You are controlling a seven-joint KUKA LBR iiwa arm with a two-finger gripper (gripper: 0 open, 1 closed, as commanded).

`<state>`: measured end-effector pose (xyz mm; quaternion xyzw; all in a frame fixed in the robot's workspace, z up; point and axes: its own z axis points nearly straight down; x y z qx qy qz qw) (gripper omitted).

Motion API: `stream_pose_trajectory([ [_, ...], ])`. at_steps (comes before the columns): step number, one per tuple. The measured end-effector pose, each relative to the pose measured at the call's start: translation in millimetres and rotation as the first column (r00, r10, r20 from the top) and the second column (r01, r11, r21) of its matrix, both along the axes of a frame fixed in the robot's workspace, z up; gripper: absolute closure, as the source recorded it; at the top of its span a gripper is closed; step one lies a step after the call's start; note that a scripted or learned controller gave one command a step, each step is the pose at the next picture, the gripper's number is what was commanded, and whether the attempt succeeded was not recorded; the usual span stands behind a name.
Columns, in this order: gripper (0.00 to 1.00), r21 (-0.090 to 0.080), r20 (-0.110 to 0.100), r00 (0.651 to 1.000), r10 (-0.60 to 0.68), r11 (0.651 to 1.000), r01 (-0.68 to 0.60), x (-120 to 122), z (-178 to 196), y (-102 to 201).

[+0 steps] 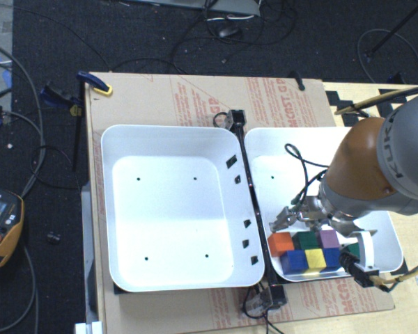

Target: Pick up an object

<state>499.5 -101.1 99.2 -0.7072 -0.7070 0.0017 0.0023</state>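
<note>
Your arm hangs its claw, whether spread or pinched you cannot tell, just at 12 o'clock of the blocks huddled in the right bin, seemingly lining up a pick, on a cardboard-topped desk above dark, cable-strewn carpet.

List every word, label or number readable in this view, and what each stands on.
Red print on the cardboard sheet under the bins: mirrored and blurred, not readable.
Screen of the handheld device at the left edge: too small to read.
Blocks and bins: no text seen.
</note>
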Motion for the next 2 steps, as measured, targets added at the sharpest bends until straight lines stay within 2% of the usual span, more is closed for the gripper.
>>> stream_pose_trajectory([
  [1,0.0,-0.001,0.005,1.0,0.0,1.0,0.0,0.0,-11.1,0.2],
  [2,1.0,-0.001,0.007,1.0,0.0,1.0,0.0,0.5,0.0,-0.2],
])
